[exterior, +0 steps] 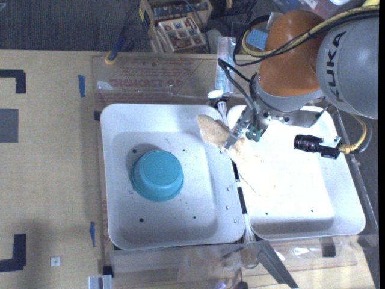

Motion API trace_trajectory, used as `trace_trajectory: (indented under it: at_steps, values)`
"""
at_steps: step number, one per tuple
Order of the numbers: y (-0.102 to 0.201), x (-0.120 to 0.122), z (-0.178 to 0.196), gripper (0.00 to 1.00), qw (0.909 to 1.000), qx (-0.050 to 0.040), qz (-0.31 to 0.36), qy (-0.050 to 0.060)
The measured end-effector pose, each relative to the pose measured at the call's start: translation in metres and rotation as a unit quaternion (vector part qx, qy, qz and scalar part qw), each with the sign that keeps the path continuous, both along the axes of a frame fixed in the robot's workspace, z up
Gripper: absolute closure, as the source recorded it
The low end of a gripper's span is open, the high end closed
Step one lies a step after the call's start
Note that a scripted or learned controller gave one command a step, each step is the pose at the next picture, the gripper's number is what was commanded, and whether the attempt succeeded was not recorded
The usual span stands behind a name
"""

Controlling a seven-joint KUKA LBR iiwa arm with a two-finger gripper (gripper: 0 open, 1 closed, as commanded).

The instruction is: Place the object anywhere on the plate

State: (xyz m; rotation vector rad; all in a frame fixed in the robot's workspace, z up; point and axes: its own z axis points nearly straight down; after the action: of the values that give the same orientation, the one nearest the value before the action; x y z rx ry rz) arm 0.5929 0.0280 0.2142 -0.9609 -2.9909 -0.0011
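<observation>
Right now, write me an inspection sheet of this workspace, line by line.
Surface: two white bins side by side, left bin and right bin, on a wooden bench.
Job's things: tan object over the ridge between the bins; blue plate, seemingly upside down, in the left bin.
Clutter: nothing seen in the bins.
Gripper: gripper at the tan object; grasp not confirmed.
Cables: black cables looping along the arm.
Surroundings: box of books behind the bench; blue tape marks.
</observation>
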Motion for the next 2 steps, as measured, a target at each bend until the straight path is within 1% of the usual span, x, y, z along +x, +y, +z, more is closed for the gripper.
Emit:
trace_trajectory:
  at_steps: [1,2]
  values:
    - [0.042,-0.028,0.009,1.00,0.9805,0.0001,0.197,-0.001]
    - [0.090,-0.038,0.012,1.00,0.9527,0.0001,0.304,-0.001]
